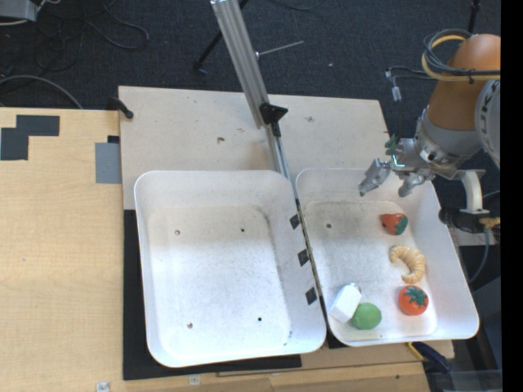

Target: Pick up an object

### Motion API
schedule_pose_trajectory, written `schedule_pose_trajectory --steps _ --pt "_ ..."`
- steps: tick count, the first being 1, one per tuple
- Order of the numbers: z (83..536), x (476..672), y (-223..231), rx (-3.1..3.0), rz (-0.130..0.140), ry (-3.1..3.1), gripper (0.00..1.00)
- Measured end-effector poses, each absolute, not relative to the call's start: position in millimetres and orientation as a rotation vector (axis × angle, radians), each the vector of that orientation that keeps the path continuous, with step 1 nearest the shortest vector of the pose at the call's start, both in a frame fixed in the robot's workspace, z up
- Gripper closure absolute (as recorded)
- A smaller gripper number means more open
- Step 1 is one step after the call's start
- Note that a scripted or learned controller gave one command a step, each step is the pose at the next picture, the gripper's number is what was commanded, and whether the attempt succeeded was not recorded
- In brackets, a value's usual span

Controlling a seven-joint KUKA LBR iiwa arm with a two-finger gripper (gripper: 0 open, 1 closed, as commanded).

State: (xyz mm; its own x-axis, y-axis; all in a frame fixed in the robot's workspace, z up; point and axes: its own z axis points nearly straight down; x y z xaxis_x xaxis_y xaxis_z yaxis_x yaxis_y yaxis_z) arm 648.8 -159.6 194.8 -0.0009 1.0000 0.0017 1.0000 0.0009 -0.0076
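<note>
On the bench the left bin [214, 268] lies white and shallow, its floor speckled with small dark marks. A slanted grey metal rail [249, 76] runs from the top of the view down to the seam between the two bins, and it covers part of the left bin's back right corner. In the right bin [343, 219] a white block [345, 301] sits at the near left, touching a green ball [367, 316]. Further right, a tan curved piece [409, 261], perhaps a croissant or a shrimp toy, too small to make out, lies between a red strawberry-like object [394, 223] above and a red tomato-like object [413, 300] below. The gripper [392, 184] hangs over the far right corner of that bin, its two fingers spread wide with nothing between them, just above the strawberry-like object. The arm's [462, 96] upper part is cut off at the right edge.
</note>
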Motion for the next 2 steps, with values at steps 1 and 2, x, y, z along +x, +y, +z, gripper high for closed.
schedule_pose_trajectory --steps 1,2 --pt "198 649.9 -159 -2.215 0.003 -2.224 0.00" --pt "136 655.1 -158 -2.211 0.007 -2.222 0.00"
